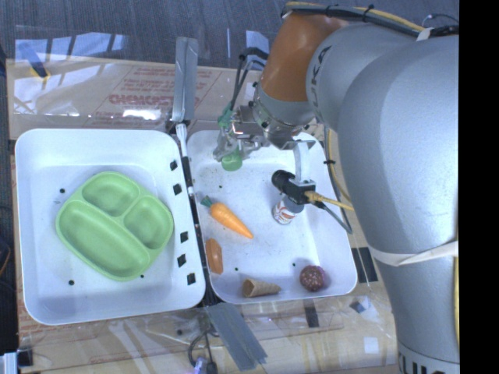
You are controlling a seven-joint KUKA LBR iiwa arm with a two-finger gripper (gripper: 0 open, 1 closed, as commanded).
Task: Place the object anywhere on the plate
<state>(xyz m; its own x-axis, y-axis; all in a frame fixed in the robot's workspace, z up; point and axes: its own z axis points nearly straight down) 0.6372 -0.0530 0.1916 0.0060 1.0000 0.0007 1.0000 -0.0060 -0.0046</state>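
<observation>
Where carrot (pixel 230 218) lies, cone (pixel 260 288) nearby

Green plate (pixel 115 224) in left bin (pixel 31 209); carrot (pixel 229 218) in right bin (pixel 331 244).

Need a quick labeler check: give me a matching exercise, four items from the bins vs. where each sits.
Things:
1. green divided plate
2. carrot
3. cone
4. dark red ball

Places:
A. right bin, near edge, centre
B. left bin, middle
C. right bin, near right corner
D. right bin, centre-left

Pairs: 1-B, 2-D, 3-A, 4-C
</observation>
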